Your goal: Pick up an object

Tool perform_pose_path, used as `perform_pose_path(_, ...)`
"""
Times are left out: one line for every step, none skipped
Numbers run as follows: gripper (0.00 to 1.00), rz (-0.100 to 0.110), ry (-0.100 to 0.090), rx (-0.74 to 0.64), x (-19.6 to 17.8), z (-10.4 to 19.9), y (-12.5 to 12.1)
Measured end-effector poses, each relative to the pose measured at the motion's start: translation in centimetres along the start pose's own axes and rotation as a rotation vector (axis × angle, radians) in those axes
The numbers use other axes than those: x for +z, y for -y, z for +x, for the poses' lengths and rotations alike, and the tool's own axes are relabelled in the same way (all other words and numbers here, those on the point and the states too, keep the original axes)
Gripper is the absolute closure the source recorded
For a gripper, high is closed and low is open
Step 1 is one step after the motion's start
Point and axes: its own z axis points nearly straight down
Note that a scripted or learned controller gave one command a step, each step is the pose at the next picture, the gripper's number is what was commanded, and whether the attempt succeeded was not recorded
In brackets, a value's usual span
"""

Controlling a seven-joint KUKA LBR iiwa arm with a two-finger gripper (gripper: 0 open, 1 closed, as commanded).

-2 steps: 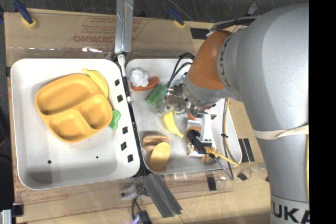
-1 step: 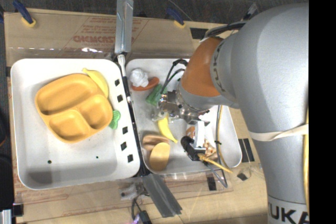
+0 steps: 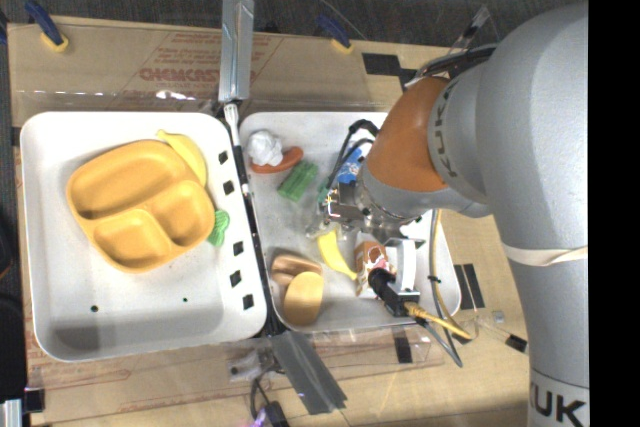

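My gripper (image 3: pixel 338 210) is low in the right bin (image 3: pixel 300 127), under the orange wrist band. It hangs just above a small yellow banana-shaped piece (image 3: pixel 335 255) and just right of a green block (image 3: pixel 298 181). A white crumpled item (image 3: pixel 265 148) and a red-orange piece (image 3: pixel 285 160) lie at the bin's back left. Two tan wooden cups (image 3: pixel 300 290) lie at the front left. A brown and white item (image 3: pixel 375 260) sits under the wrist, partly hidden. Nothing shows as held.
The left bin (image 3: pixel 60 315) holds a yellow divided plate (image 3: pixel 140 203), a yellow banana (image 3: pixel 190 153) behind it and a green piece (image 3: pixel 219 227) at its right wall. The grey arm covers the right bin's right side. Cables trail near the front right corner.
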Motion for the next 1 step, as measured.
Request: perform_pose_path(1.00, -0.006, 0.001, 0.176, -8.36, 4.47, -5.20)
